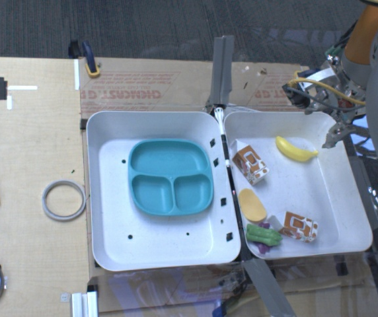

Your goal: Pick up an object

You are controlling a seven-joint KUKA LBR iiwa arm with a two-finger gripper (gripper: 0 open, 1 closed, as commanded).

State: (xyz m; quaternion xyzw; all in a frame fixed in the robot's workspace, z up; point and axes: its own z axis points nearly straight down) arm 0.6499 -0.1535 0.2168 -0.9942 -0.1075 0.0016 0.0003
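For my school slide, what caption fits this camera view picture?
Robot gripper hovers near a banana in the right bin.

The arm (374, 45) has a grey body with an orange band above the wrist. Yellow and black cables loop around it. The end effector (318, 98) is dark metal, with small brackets and thin wires.

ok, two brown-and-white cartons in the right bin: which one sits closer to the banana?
The upper carton, just left of the banana by the divider. The other carton lies near the bin's front, beside the green item.
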